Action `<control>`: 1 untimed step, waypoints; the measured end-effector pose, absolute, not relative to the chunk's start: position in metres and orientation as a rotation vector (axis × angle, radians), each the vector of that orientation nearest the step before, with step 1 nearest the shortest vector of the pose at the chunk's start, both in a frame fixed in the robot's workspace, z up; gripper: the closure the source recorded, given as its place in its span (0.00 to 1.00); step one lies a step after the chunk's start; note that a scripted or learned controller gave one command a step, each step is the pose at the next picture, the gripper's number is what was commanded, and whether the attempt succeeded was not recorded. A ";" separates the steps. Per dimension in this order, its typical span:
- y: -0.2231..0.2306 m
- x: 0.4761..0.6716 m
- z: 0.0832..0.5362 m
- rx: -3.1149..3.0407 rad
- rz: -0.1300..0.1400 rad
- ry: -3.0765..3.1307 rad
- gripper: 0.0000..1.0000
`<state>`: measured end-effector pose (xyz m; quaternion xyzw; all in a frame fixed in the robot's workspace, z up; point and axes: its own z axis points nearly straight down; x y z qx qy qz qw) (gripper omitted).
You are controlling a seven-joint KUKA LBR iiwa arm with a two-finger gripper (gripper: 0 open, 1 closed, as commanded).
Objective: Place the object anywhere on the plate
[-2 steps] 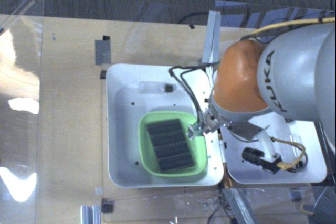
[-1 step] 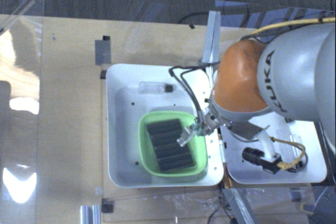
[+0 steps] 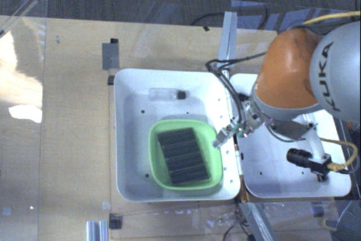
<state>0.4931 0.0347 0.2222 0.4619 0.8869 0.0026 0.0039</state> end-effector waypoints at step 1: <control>0.036 0.495 0.233 1.439 0.015 2.777 1.00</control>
